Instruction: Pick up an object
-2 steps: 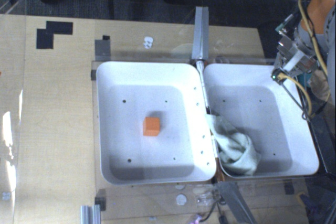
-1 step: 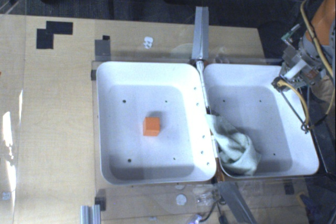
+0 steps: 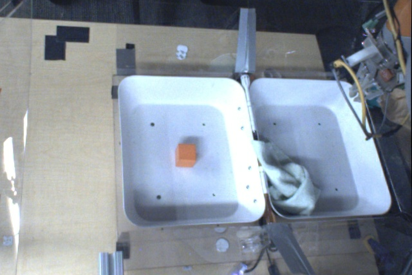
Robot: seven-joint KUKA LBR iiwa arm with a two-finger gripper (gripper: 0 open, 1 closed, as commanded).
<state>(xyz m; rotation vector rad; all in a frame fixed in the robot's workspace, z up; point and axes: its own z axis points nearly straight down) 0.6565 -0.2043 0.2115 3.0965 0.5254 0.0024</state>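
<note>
1. Pincer state. My pincer (image 3: 380, 67) is sitting at the far right of the camera view, among yellow cables beyond the right bin (image 3: 360, 138). I cannot tell how far open it is, and I am seeing nothing held in it.

2. Candidate things.
- The cube (image 3: 186, 155), orange, is resting on the floor of the left bin (image 3: 138, 138), near the middle and apart from every wall.
- The cloth (image 3: 290, 180), white and crumpled, is lying in the right bin, pressed against the wall that the two bins share and reaching into the near corner.

3. Governing relation. Both things are lying to the view's left of my pincer and lower in the frame. The cloth is the nearer. The cube is sitting well beyond it, across the right bin and the shared wall. The cube is showing no long axis, and its sides are running roughly square with the bin walls, so I am judging that any closing direction along those walls would serve. The cloth is stretching along the shared wall, which I am judging would crowd a grasp there.

4. Markings. I am reading no brand, label or writing anywhere. The counter (image 3: 64, 138) is carrying only black tape patches (image 3: 64, 42) at the far left.
</note>
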